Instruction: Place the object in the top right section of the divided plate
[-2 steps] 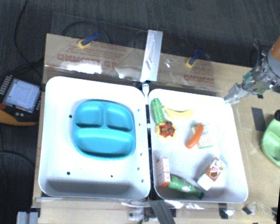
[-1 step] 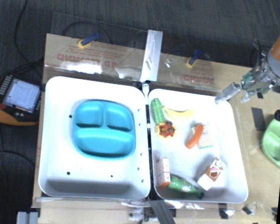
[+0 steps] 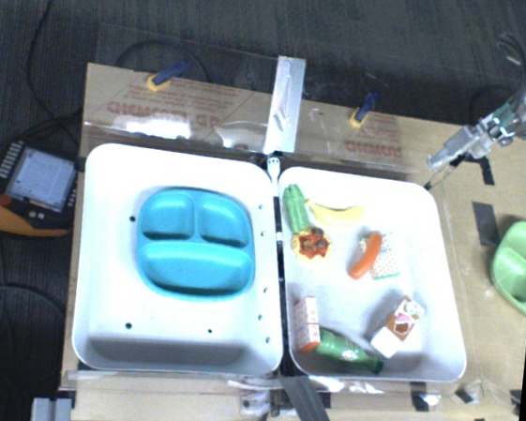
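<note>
The blue divided plate [image 3: 195, 242] lies in the left white bin [image 3: 99, 323], with two small sections at its far side and one large section at its near side; all three look bare. My gripper [image 3: 441, 159] hangs outside the bins, above the bench just beyond the right bin's far right corner, well away from the plate. Nothing shows in it. In the right bin [image 3: 443, 282] lie several toy items: a green vegetable [image 3: 294, 208], a yellow banana [image 3: 335, 211], a red and orange piece [image 3: 312, 243] and an orange sausage [image 3: 365, 255].
Also in the right bin are a white patterned packet [image 3: 387, 258], a small carton [image 3: 399, 326], a red box [image 3: 305, 323] and a green bottle [image 3: 347, 351]. A green object [image 3: 517, 262] sits on the bench at the right. A rim divides the two bins.
</note>
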Motion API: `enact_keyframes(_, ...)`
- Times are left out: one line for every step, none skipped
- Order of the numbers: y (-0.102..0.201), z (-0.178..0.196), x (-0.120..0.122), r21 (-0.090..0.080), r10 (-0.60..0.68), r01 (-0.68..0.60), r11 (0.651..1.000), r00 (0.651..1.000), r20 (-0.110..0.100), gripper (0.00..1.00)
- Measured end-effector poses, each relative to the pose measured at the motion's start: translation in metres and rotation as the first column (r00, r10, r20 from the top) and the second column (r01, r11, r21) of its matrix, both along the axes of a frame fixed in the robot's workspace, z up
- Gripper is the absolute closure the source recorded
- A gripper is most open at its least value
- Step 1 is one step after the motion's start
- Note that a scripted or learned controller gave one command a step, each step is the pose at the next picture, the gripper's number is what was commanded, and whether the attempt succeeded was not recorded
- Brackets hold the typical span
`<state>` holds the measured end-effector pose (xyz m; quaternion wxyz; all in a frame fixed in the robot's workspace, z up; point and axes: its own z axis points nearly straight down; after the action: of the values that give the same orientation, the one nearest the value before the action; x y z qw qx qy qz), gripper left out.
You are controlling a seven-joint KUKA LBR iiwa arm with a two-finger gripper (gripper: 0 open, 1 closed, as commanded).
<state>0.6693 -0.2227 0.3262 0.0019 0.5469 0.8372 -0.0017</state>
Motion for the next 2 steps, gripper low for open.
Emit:
enact_keyframes(0.0,0.096,0.0,0.0,0.142,-0.142,0.99,0.99,0.0,0.0)
enact_keyframes(0.004,-0.041,-0.062,0.003,0.222,-0.222,0.975,0.975,-0.001,0.0)
